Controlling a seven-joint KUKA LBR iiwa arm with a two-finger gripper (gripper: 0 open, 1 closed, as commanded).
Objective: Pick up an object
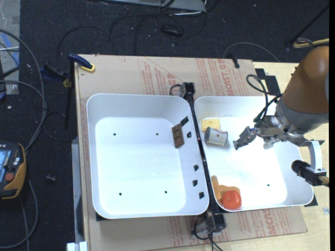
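Note:
In the right bin (272, 195) a grey cylinder (215, 136) lies on its side beside a yellow block (211, 123) near the back left corner. A red ball-like object (231, 198) rests on an orange piece (222, 187) at the bin's front left corner. A brown rectangular block (178, 136) leans on the right wall of the left bin (104, 156). My gripper (253, 138) hangs over the middle of the right bin, just right of the grey cylinder, with its two dark fingers spread apart and nothing between them.
Small dark clips sit along the divider between the bins (196, 169). Cables (172, 30) run over the dark floor behind the bench. The cardboard sheet (136, 72) lies under both bins. A handheld controller (10, 171) sits at far left.

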